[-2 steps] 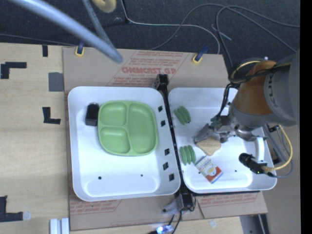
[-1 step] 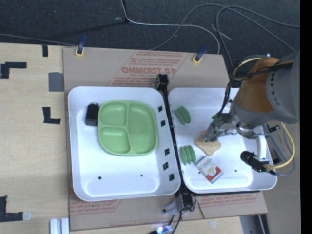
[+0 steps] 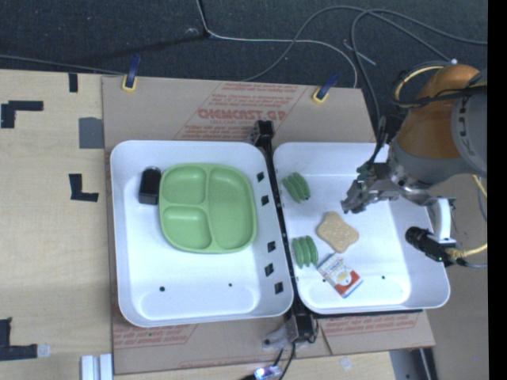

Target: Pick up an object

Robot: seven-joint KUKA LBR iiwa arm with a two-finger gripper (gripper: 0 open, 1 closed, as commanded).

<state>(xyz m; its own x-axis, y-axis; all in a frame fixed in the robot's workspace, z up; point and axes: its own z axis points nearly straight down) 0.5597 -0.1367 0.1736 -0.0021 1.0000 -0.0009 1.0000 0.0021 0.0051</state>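
In the right bin (image 3: pixel 396 291) lie a tan biscuit (image 3: pixel 337 232), two green ridged pieces (image 3: pixel 296 186) (image 3: pixel 305 250) and a small red and white packet (image 3: pixel 341 275). My gripper (image 3: pixel 354 200) hangs over the right bin, just up and to the right of the biscuit, its dark fingers pointing down and left. Nothing shows between them. The grey arm with its orange band (image 3: pixel 432 117) reaches in from the right.
The left bin (image 3: pixel 127 212) holds a green divided plate (image 3: pixel 208 207) and a small black block (image 3: pixel 149 185) at the plate's left edge. A black divider (image 3: pixel 273 212) runs between the bins. Cables trail across the dark surface behind the bench.
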